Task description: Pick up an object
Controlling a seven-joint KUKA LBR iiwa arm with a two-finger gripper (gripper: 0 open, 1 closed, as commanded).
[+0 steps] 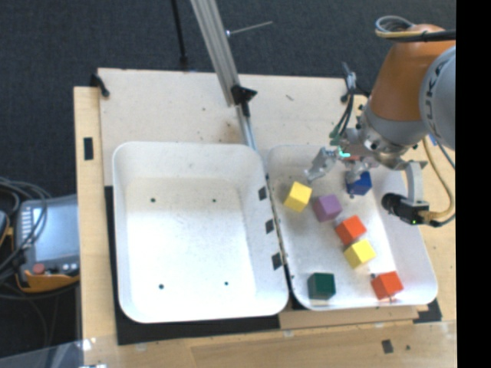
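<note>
Along the bottom edge of the right bin [418,282], nearest the camera, a dark green cube [321,285] sits at the lower left corner and a red-orange cube [387,284] at the lower right, well apart from each other. Just above them, toward the middle of the frame's right half, a yellow cube [359,253] lies touching or nearly touching an orange cube [350,228] on its upper left. Farther up, a purple cube [327,206] sits beside a second yellow cube [298,196], the pair near the bin's left wall.

Beyond these, in the upper part of the bin, a blue block [358,182] lies directly under the arm's wrist. The gripper [337,163] hangs over this upper area, one pale finger [318,167] slanting down to the left toward the second yellow cube. Whether the claw is spread or closed cannot be told from this angle, and nothing can be seen caught between its fingers.

The relation that matters: the blue block lies just to the lower right of the claw's tip, close under the wrist, while the second yellow cube lies just to the lower left of the visible finger. Either looks like the nearest candidate; I judge the blue block to be the closer, though part of it is hidden by the wrist hardware.

The left bin [130,159] lies to the left, and the grey and orange arm [406,83] fills the upper right.
</note>
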